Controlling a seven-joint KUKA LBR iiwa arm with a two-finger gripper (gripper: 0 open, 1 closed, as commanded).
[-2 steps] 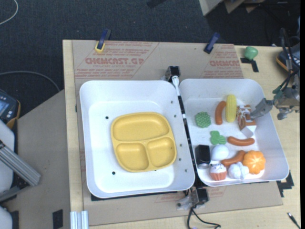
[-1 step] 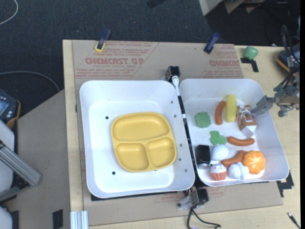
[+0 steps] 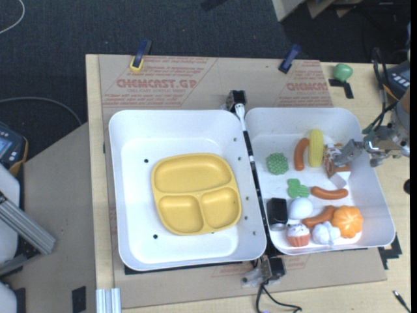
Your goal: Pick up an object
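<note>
My gripper (image 3: 340,154) hangs low over the right bin (image 3: 371,181), beside the corn cob (image 3: 316,147) and atop a small reddish toy (image 3: 333,165); whether its fingers pinch it, I cannot tell. The yellow tray (image 3: 195,193) sits in the left bin (image 3: 130,175).

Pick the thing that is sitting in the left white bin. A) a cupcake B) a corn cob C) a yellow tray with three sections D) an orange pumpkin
C: the yellow tray with three sections lies in the left bin, while the pumpkin, corn cob and cupcake all lie in the right bin.
</note>
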